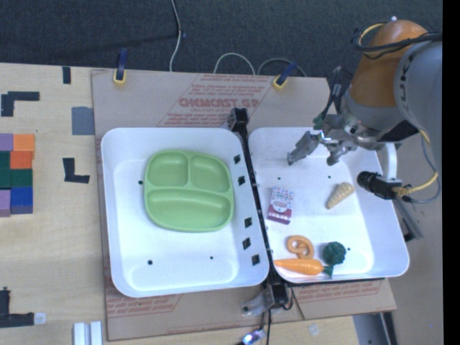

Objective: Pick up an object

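Observation:
My gripper (pixel 318 154) hangs over the back part of the right bin (pixel 384 218), fingers spread open with nothing between them. Below it in that bin lie a small purple and white packet (pixel 280 205), a cream cone-shaped piece (pixel 339 195), an orange pretzel (pixel 300 246), a carrot (pixel 298 267) and a dark green broccoli piece (pixel 333 253). The packet sits nearest, a little forward and left of the fingertips. None of these touch the gripper.
The left bin (pixel 122 264) holds a green divided plate (pixel 189 190). A black divider strip (pixel 246 192) runs between the two bins. Coloured blocks (pixel 17 175) are stacked at the bench's far left.

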`<state>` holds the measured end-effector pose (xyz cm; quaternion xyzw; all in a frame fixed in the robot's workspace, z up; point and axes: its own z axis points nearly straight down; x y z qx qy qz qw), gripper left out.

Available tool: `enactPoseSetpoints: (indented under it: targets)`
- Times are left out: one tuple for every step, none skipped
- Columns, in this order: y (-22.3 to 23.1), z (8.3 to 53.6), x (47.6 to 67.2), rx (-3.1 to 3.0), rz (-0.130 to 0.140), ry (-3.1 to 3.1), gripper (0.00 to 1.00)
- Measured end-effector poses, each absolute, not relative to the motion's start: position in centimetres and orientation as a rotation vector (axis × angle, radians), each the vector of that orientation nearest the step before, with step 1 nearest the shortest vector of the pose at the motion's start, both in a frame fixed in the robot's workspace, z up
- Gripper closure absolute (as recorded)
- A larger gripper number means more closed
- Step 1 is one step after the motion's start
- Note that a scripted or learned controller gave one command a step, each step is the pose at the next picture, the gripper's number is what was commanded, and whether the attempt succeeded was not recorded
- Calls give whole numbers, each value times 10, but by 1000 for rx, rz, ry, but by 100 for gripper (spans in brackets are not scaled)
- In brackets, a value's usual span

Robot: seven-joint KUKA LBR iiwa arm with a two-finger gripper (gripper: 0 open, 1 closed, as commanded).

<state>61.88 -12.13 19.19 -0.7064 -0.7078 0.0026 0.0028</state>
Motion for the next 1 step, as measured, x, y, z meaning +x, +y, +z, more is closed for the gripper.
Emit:
enactPoseSetpoints:
  targets:
    - [-115,146,621,-2216,7,-2221,0]
